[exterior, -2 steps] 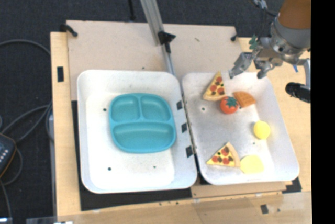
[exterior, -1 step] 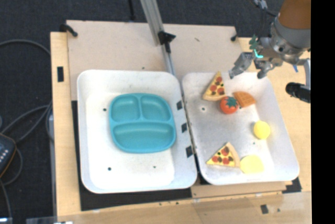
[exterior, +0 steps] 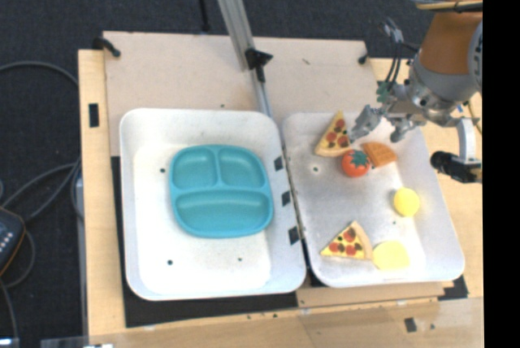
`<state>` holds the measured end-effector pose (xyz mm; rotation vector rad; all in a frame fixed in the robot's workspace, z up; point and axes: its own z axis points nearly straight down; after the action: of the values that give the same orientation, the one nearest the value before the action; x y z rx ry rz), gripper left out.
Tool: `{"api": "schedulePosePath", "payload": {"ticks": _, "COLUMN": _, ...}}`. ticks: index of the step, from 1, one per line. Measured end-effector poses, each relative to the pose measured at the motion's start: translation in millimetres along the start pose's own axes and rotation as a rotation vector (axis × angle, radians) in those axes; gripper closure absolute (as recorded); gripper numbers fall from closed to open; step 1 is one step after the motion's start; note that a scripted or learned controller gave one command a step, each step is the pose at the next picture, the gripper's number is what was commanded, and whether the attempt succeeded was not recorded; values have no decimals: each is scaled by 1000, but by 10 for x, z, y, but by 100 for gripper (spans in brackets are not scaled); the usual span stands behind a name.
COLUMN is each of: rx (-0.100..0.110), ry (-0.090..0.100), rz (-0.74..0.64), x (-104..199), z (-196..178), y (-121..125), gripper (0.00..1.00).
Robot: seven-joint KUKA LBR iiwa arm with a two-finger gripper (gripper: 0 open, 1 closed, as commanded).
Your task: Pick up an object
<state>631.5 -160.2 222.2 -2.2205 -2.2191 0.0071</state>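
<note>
Jaws standing open, holding nothing | gripper (exterior: pixel 380 123) hovering over right bin (exterior: pixel 443 257) | tomato (exterior: pixel 355 163) sitting just below, likely light, smooth, rolling; gripping across its middle looking best

My gripper (exterior: pixel 382 123) hangs with fingers spread over the right bin (exterior: pixel 357 200), pizza slice (exterior: pixel 334 135) beside it, tomato (exterior: pixel 355 163) just below.

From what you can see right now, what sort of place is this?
Probably a robotics lab test bench, not a kitchen: two white bins sit on a plain board, the food is toys such as a pizza slice, and a grey robot arm reaches in.
</note>
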Motion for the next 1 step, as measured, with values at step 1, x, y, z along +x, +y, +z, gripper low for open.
{"api": "schedulePosePath", "payload": {"ticks": 1, "rx": 0, "ry": 1, "rz": 0, "x": 52, "z": 547, "y": -90, "gripper": 0}}
